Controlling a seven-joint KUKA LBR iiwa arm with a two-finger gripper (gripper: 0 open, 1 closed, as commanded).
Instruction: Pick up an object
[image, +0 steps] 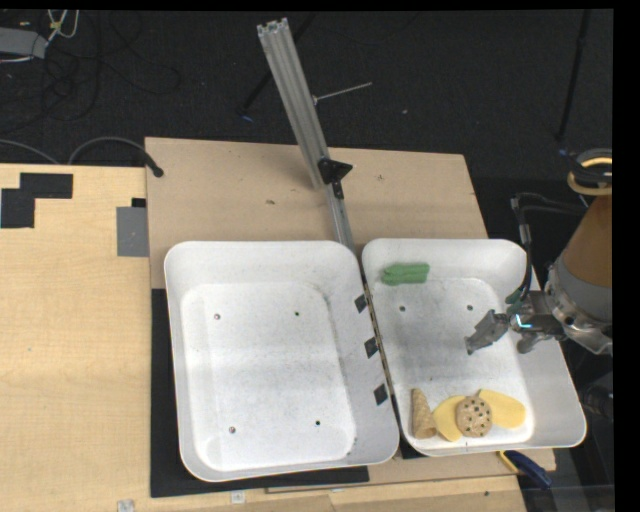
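From the overhead camera I see my claw (505, 335) over the right shallow white bin (545, 425), its fingers spread wide with nothing between them. A flat green block (405, 273) lies at the bin's far end; a yellow slice (500, 410), a speckled cookie (473, 415) and a tan wedge (423, 412) cluster at the near edge.

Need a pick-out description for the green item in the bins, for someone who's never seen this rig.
Start at the right-hand bin, the one the gripper is reaching into. Look to its far left corner, next to the divider between the bins: the green block lies there alone. It is the one green thing; the tan and yellow pieces are clustered at the bin's near edge.
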